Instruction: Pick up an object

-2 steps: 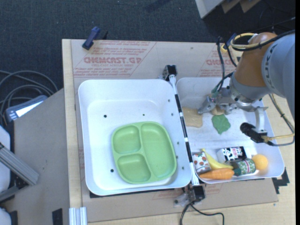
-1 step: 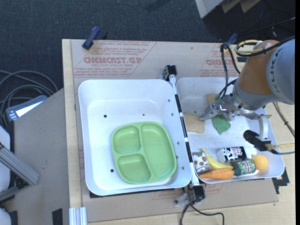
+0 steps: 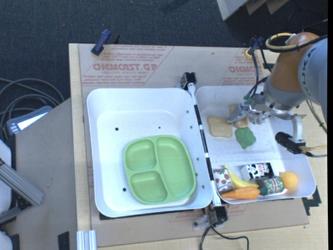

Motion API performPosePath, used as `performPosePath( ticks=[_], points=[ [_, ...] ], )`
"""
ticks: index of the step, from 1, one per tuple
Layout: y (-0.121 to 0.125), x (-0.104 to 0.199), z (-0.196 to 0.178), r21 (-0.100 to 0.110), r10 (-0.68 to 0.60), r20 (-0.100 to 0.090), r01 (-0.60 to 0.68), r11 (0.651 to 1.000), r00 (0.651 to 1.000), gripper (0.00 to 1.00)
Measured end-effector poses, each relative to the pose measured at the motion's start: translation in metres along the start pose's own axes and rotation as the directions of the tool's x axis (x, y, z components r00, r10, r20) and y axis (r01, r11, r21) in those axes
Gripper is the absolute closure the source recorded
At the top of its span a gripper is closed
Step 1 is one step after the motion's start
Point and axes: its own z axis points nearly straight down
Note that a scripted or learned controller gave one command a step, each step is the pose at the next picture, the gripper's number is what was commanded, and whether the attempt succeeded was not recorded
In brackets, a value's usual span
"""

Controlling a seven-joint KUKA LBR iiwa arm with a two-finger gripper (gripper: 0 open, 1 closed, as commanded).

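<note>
Over right bin (image 3: 307, 163), arm (image 3: 291, 72) lowered, claw (image 3: 248, 113) down

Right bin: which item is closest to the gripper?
The small tan piece at the bin's far end, right beside the gripper. The beige bread-like slab and green lump lie farther off; the rest cluster at the near end.

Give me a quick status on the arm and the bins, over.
Gripper low in right bin, beside tan piece and green piece; grasp unclear. Other toys crowd near edge. Green tray in left bin.
</note>
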Motion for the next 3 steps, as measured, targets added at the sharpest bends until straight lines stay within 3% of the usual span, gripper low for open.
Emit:
performPosePath(
  ticks=[1,2,3],
  points=[
    [-0.056,0.016,0.000,0.003,0.001,-0.002,-0.001,1.000,1.000,0.00],
    [-0.054,0.016,-0.011,-0.001,0.001,-0.002,-0.001,1.000,1.000,1.00],
    [-0.055,0.016,-0.010,-0.001,0.001,-0.002,-0.001,1.000,1.000,0.00]
  ],
)
